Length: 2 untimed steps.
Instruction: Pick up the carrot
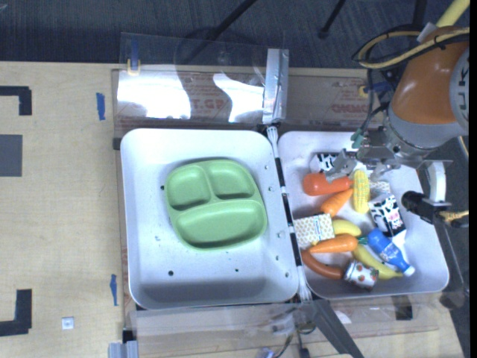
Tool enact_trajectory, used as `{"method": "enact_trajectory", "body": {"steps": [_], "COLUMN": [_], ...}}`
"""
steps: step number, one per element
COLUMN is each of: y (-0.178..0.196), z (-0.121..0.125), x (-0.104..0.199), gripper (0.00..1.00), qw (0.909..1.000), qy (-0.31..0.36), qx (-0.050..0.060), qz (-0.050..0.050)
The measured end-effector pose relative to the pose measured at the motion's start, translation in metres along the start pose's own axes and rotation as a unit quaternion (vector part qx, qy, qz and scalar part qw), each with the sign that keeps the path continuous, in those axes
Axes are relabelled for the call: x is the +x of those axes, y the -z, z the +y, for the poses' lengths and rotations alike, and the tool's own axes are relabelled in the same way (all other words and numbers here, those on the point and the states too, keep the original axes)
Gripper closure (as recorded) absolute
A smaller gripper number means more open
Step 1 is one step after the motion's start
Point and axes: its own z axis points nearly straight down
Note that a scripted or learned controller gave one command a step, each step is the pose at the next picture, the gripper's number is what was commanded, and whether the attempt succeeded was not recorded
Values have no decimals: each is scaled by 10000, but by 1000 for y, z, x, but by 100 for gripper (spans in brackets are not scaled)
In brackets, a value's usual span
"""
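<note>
An orange tapered carrot [337, 200] lies slantwise in the right bin [436, 274], just left of a yellow corn cob [361, 189]. A second orange carrot-like piece [334, 245] lies lower down, near the bin's middle. My gripper [356, 159] hangs over the upper part of the right bin, directly above the corn cob's top and a red-orange piece [322, 184]. It stands a little above and to the right of the tapered carrot. Nothing shows as lifted out of the pile.
The right bin also holds a cow-patterned toy [387, 213], a blue bottle [389, 248], a banana [370, 262], a red sausage [320, 266], a small can [360, 274] and a cracker [313, 230]. A green divided plate [215, 201] sits in the left bin [141, 200].
</note>
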Motion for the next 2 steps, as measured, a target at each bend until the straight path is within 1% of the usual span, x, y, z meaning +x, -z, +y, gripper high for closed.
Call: {"method": "enact_trajectory", "body": {"steps": [1,2], "y": [-55,-98], "z": [-42,10], "x": [0,-62], "gripper": [0,0], "qw": [9928,9877], "qy": [1195,1557], "qx": [3,-154], "qz": [5,-41]}}
